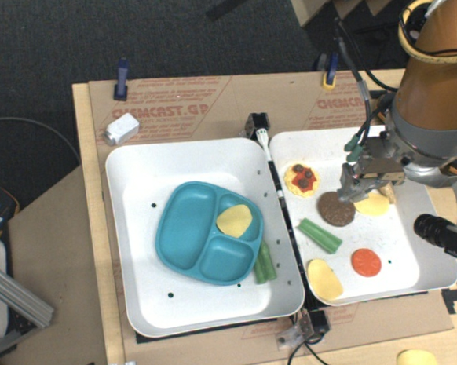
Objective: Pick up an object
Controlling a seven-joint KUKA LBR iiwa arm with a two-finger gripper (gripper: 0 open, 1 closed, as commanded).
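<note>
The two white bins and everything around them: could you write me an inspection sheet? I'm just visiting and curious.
Surface: cardboard-covered bench bearing left bin and right bin.
Job's things: right bin holds a pizza piece, brown disc, yellow piece, green stick, red disc, yellow oval.
Clutter: left bin holds a blue divided tray bearing a yellow slice; a green piece lies by it.
Grippers: gripper low over the brown disc; grasp unclear.
Cables: black cable along the arm.
Surroundings: dark carpet, blue clamps.
</note>
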